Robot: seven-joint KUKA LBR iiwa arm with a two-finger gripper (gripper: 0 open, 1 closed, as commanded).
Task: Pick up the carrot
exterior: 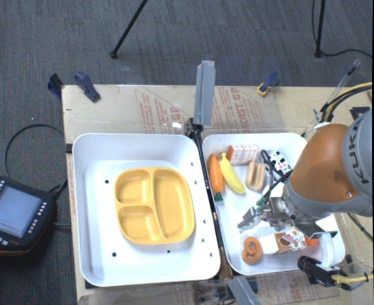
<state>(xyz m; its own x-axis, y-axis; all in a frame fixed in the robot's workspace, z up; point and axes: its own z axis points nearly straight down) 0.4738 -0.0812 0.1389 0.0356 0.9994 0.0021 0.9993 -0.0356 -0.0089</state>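
The carrot [216, 173] is orange with a green tip. It lies along the left wall of the right bin [288, 137], next to a yellow banana [232, 175]. My gripper [253, 218] hangs over the middle of the right bin, below and to the right of the carrot and apart from it. Between the gripper and the carrot lies bare bin floor. The arm's orange band [323, 164] covers the bin's right side.
A hot dog [255, 175], a small carton [244, 153] and a black-and-white item [279, 162] lie at the back of the right bin. A donut [252, 250] and a bottle [291, 241] lie at its front. The left bin [85, 170] holds a yellow divided plate [155, 205].
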